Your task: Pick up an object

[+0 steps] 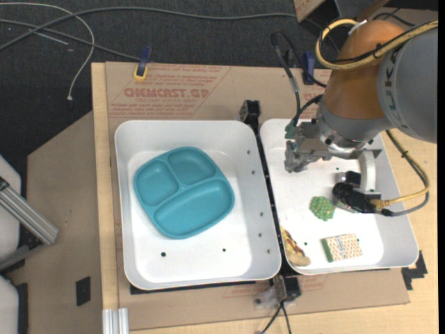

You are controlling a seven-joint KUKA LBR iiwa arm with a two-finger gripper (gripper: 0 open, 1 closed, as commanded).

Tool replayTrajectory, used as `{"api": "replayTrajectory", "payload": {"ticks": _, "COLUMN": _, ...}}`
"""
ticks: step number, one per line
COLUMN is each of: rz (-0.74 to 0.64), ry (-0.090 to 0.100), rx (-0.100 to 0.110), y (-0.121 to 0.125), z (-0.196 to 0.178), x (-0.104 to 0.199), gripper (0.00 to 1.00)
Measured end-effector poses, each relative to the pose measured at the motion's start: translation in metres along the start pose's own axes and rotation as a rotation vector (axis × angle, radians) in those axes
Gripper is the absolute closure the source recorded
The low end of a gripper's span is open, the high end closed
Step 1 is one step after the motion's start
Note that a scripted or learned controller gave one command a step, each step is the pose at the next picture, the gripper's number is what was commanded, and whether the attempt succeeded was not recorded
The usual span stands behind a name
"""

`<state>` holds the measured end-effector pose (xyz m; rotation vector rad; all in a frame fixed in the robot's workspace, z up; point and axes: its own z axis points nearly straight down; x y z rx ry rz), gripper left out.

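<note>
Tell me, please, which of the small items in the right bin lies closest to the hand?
The green knobbly piece, just below the hand; the patterned card and the tan scrap sit farther toward the bin's near edge.

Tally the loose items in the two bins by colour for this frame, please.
Blue: 1, divided plate in the left bin
Green: 2, small bumpy ball and patterned packet in the right bin
Tan: 1, small piece by that bin's front left corner
Total: 4
</note>
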<state>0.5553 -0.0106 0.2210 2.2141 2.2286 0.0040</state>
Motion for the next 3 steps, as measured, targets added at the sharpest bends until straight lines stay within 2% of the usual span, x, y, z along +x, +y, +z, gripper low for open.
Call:
{"api": "replayTrajectory", "payload": {"ticks": 1, "rz": 0.001, "ry": -0.001, "rx": 0.001, "y": 0.011, "z": 0.008, "x": 0.047, "gripper": 1.0}}
{"api": "replayTrajectory", "payload": {"ticks": 2, "rz": 0.0, "ry": 0.001, "rx": 0.0, "y": 0.018, "z": -0.005, "x": 0.097, "gripper": 1.0}}
{"api": "replayTrajectory", "payload": {"ticks": 3, "rz": 0.005, "ry": -0.001, "rx": 0.002, "y": 0.018, "z": -0.004, "x": 0.093, "gripper": 0.0}}
